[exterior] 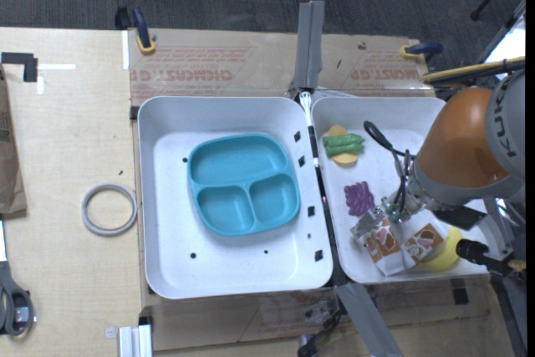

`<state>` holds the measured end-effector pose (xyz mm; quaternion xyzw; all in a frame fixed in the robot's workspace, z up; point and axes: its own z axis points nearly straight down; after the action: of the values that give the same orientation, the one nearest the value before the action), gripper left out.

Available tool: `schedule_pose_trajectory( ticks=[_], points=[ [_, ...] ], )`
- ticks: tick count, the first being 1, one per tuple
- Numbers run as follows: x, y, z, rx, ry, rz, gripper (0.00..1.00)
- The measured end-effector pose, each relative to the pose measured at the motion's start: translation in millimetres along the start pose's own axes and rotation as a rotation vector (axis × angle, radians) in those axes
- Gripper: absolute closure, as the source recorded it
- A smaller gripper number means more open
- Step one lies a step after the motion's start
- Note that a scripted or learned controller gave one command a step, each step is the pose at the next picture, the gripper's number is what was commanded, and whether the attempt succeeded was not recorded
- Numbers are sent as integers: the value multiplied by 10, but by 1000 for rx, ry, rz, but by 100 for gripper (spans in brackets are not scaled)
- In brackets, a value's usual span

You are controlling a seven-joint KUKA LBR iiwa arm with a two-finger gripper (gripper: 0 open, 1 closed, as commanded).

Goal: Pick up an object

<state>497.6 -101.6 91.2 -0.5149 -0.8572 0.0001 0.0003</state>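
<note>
Pale wooden surface [67, 138], right white bin [380, 272]: tool [386, 211] low over printed cartons [386, 245] (grip impossible to tell), nothing lifted yet.

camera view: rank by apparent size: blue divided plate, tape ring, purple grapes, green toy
1. blue divided plate, clearly largest
2. tape ring
3. purple grapes and green toy: look about alike, not ranking them.

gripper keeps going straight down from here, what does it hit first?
Most likely the small printed carton lying directly under the gripper in the right bin, beside the purple grapes. Depth is unclear from this slanted view.
</note>
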Motion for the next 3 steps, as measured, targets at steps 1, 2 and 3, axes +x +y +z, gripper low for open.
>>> schedule_pose_trajectory(
  ticks=[1,2,3],
  points=[
    [-12,-3,-89,0,0,4,100],
    [-12,-3,-90,0,0,4,0],
    [-216,424,-3,-1,-1,-66,0]
  ],
)
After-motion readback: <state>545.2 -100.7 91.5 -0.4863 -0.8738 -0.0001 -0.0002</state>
